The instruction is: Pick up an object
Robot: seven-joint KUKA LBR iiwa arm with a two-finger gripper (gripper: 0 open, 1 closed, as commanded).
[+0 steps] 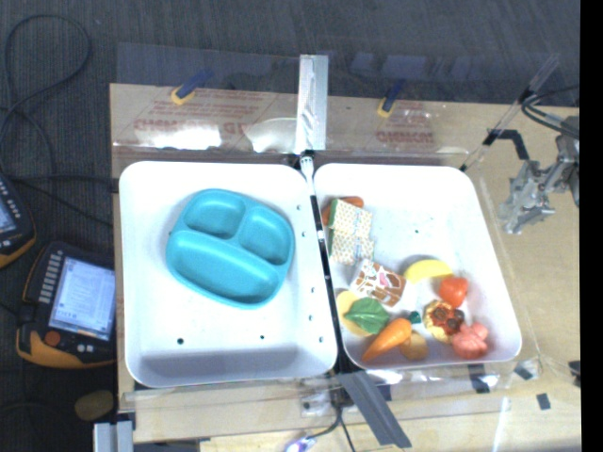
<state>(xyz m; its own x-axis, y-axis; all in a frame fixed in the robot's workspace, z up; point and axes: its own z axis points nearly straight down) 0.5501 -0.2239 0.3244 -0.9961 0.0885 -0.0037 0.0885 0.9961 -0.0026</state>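
Note:
The right bin (pixel 471 205) holds a heap of toy food along its left and front sides. Among the pieces are an orange carrot (pixel 388 336), a yellow piece (pixel 426 270), a red tomato (pixel 453 290), a pink-red piece (pixel 471 339), a green leafy piece (pixel 366 316) and two patterned cartons (pixel 350 231) (pixel 378 283). My gripper (pixel 526 203) hangs outside the right bin, just past its far right corner and over the bench, with nothing seen in it.
A blue divided plate (pixel 231 245) lies in the left bin (pixel 151 347). A low ridge (pixel 318 252) separates the two bins. The far right part of the right bin floor is bare. A handheld pendant (pixel 71 299) lies left of the bench.

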